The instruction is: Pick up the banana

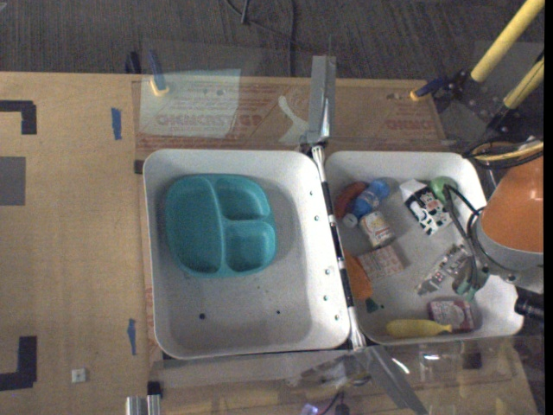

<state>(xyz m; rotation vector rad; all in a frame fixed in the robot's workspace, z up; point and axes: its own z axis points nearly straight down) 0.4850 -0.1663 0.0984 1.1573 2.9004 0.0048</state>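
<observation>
The yellow banana [418, 327] lies flat near the front wall of the right bin [492, 328], its tip against a pink packet [454, 312]. My gripper [449, 272] hangs over the right part of that bin, a short way behind the banana and apart from it. Nothing of the banana is in its grasp. The grey arm with its orange band [517, 214] comes in over the bin's right rim.
The right bin also holds an orange carrot [358, 279], a brown packet [382, 260], a small can [376, 227], a blue bottle [372, 194], a red item [347, 199] and a black-and-white cow toy [426, 208]. A teal divided plate [219, 224] sits in the left bin [259, 322].
</observation>
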